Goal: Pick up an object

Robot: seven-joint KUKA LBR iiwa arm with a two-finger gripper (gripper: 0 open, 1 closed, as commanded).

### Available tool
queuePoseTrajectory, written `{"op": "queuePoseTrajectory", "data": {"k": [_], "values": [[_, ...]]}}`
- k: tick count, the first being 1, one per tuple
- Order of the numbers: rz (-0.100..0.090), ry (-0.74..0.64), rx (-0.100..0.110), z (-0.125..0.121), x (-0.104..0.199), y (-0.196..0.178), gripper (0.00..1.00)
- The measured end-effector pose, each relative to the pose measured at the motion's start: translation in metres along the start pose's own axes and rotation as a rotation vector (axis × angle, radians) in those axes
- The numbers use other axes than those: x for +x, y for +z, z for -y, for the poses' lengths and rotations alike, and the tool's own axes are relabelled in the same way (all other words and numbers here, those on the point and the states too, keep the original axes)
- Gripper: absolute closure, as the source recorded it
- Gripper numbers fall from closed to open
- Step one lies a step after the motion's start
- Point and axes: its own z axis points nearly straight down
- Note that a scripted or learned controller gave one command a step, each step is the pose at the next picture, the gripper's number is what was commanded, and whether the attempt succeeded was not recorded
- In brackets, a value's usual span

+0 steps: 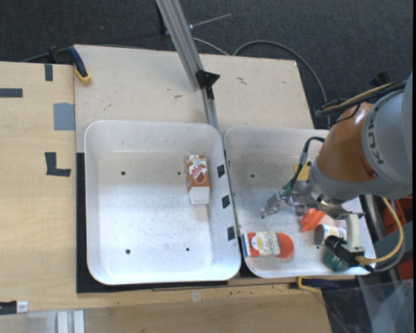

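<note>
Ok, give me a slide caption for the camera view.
Gripper lowered into right bin above a red bottle; small carton in left bin.

Light is even and fairly bright across the bench, soft rather than harsh, with no single source apparent. The two white bins, left and right, are the brightest areas and wash out slightly, though their speckled floors stay readable. Shadows are faint: a thin dark line under the left bin's near rim and a soft patch beneath the arm. The dark floor at the top loses detail. Overall sharpness is modest (low resolution, mild grain), and small items in the right bin look smeared
</note>
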Motion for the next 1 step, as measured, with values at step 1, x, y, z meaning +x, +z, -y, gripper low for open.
{"op": "queuePoseTrajectory", "data": {"k": [1], "values": [[-0.001,-0.001,0.001,0.0002,0.0005,-0.0096,1.0]]}}
